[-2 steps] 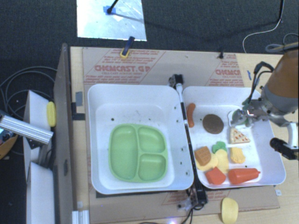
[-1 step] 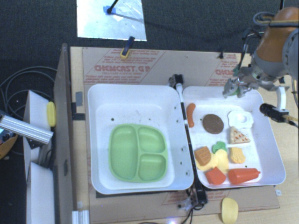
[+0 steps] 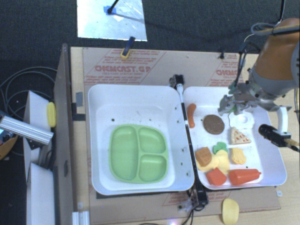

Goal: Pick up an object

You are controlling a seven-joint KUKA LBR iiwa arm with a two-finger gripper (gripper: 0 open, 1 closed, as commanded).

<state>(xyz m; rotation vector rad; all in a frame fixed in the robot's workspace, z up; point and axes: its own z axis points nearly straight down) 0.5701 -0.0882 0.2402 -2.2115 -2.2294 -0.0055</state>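
Observation:
The right white bin [image 3: 280, 171] holds several toy foods: an orange sausage [image 3: 191, 115], a brown round patty [image 3: 213, 124], a triangular pizza slice [image 3: 240, 137], a tan bread piece [image 3: 203, 156], a green piece [image 3: 219, 148], yellow pieces [image 3: 221, 162], a red block [image 3: 216, 177] and an orange-red carrot [image 3: 243, 175]. My gripper [image 3: 236, 105] hangs low over the bin's far part, just right of and behind the patty. A white patch [image 3: 242, 121] lies right under it. Nothing shows held.
The left white bin [image 3: 98, 102] holds a green divided plate [image 3: 138, 153]. A black clamp [image 3: 178, 82] sits between the bins at the back. A yellow object [image 3: 229, 211] lies on the bench in front of the right bin. A black cylinder [image 3: 273, 135] juts over its right side.

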